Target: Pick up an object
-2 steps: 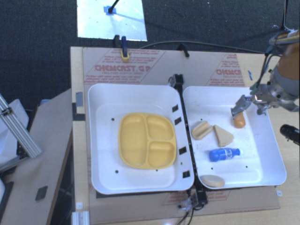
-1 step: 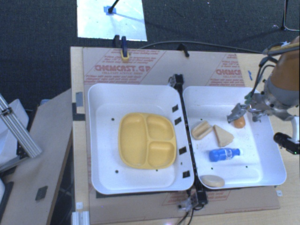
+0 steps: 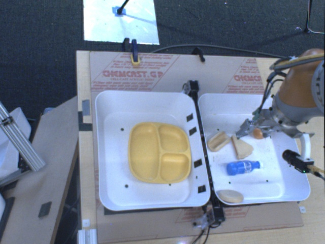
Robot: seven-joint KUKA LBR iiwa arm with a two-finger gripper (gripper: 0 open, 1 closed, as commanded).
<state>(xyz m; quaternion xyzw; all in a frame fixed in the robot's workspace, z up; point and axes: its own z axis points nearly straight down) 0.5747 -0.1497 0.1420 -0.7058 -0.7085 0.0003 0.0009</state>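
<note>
Divided plate (image 3: pixel 159 152) in left bin (image 3: pixel 109 111) — bottle (image 3: pixel 242 166) (lying flat) in right bin (image 3: pixel 297 189).

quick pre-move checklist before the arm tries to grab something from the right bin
1. Gripper over the right bin: ok, near its upper middle.
2. Target nearby: ok, a small orange object lies right beside the gripper.
3. Object between the fingers: cannot tell.
4. Neighbours crowding: not ok, two tan pieces lie close below the gripper.
5. Blue bottle out of the way: ok, lying flat further forward.
6. Yellow divided plate: ok, apart in the left bin.
</note>
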